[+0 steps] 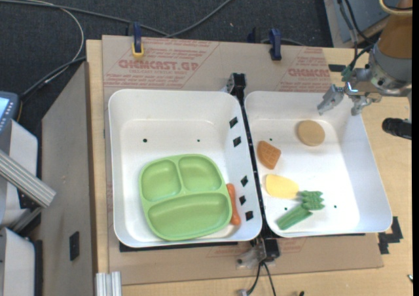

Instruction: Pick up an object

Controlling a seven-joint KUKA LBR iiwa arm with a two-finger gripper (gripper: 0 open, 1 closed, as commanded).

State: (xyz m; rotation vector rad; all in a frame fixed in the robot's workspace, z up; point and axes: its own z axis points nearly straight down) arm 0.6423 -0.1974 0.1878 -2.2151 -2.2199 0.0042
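Observation:
In the right bin (pixel 366 157) lie a round tan bun (pixel 310 132), an orange-brown pastry piece (pixel 268 154), a yellow slice (pixel 281 186) and a green leafy vegetable (pixel 301 208). My gripper (pixel 342 103) hangs over the bin's far right corner, up and to the right of the bun. Its fingers (pixel 327 102) stand apart, open, with nothing between them. A small orange carrot (pixel 232 204) lies in the left bin against the plate's right edge.
A green divided plate (pixel 186 195) takes up the front of the left bin (pixel 124 131). A black divider with clips (pixel 242 150) runs between the bins. Two clamps (pixel 137 39) hold the cardboard at the back. Cables trail near the arm.

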